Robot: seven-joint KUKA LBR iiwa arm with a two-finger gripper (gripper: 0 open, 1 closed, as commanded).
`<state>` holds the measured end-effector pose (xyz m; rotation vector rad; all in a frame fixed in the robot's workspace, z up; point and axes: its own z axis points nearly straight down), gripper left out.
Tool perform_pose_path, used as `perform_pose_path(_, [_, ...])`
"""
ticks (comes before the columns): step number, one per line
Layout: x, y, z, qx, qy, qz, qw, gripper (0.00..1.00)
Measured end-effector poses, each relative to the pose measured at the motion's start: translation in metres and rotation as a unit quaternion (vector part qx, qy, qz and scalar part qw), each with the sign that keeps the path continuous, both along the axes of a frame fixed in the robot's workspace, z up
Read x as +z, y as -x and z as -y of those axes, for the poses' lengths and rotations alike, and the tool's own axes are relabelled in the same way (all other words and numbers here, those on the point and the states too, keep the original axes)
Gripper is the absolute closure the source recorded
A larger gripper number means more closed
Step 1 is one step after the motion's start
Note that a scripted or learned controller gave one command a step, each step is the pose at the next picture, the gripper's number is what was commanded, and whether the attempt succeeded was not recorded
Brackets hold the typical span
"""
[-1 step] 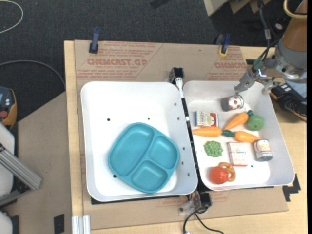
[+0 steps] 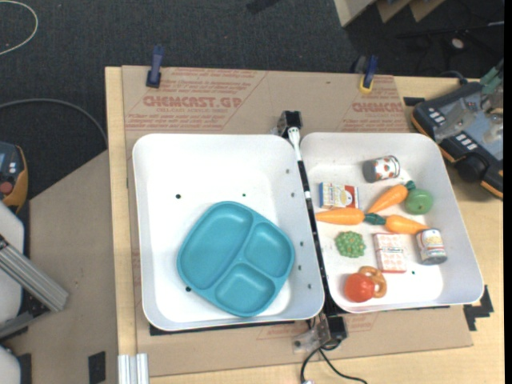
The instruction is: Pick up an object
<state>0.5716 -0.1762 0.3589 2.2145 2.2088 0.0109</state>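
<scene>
The right bin holds several small toy foods. A tin can lies near its back, and a small carton lies to its left. Three orange carrots lie across the middle, with a green round fruit beside them. A green broccoli piece, a pink box and a second can sit further forward. A red tomato lies at the front. The left bin holds a teal divided plate.
Both bins rest on a brown cardboard sheet clamped at the back by two blue clips. A black and grey device sits off the bench's right side. Cables run at the front edge.
</scene>
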Motion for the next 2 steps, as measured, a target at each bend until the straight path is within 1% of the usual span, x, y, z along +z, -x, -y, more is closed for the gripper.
perform_pose_path(1, [0.1225,0.0465,0.026,-0.001,0.0013,0.001,1.0,0.0])
perform_pose_path(2, [0.1244,0.0438,0.0236,0.002,0.0002,-0.004,1.0,1.0])
